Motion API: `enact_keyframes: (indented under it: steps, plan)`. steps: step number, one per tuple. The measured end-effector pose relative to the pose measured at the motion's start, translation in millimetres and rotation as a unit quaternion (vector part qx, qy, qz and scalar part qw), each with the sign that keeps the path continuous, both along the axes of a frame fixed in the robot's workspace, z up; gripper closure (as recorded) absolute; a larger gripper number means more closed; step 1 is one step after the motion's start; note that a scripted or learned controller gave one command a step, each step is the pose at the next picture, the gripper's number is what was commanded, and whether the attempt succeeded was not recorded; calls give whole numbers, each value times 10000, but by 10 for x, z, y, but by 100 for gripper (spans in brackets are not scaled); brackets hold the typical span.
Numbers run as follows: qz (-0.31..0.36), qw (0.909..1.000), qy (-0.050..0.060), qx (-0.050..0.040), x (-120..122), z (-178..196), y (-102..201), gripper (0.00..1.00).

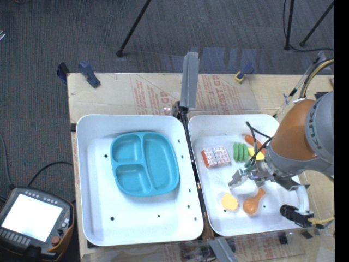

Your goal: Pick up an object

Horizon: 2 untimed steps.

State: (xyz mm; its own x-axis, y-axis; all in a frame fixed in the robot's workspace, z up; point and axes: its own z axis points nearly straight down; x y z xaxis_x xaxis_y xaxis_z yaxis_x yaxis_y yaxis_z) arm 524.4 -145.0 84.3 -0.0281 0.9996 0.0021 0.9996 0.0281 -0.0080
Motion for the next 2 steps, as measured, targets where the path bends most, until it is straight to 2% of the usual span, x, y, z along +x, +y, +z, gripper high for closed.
enact_keyframes:
  steps: [1, 2]
  plan:
    - [-965, 9953, 8, 1, -501, -1, -158, 0]
    - [-544, 9985, -6, -2, -492, 2, -390, 0]
